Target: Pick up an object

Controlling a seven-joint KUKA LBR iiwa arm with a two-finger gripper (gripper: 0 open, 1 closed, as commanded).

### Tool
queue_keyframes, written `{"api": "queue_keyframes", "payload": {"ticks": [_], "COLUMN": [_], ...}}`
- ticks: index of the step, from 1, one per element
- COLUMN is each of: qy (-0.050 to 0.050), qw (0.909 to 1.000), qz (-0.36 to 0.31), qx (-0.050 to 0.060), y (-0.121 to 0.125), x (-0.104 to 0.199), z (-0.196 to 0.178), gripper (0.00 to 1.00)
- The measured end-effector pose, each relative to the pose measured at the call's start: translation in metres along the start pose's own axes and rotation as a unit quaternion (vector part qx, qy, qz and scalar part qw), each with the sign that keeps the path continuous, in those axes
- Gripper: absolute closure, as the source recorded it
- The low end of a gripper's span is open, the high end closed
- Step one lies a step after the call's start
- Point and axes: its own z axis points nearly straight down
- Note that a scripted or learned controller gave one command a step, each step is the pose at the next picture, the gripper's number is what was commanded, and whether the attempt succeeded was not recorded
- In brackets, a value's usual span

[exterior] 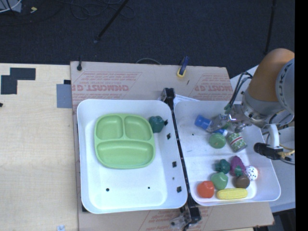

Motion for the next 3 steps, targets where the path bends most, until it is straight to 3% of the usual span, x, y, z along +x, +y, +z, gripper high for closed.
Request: {"api": "queue_keyframes", "payload": {"ticks": [1, 2, 3], "qy": [0.0, 0.0, -0.001], "qw": [1.0, 1.0, 1.0], "qz": [-0.001, -0.001, 0.002], "qx": [-0.001, 0.0, -0.002], "y": [0.001, 0.001, -0.002], "x": [0.003, 0.003, 0.0], "z": [0.042, 0.031, -0.011], "gripper": [0.0, 1.0, 1.0]}}
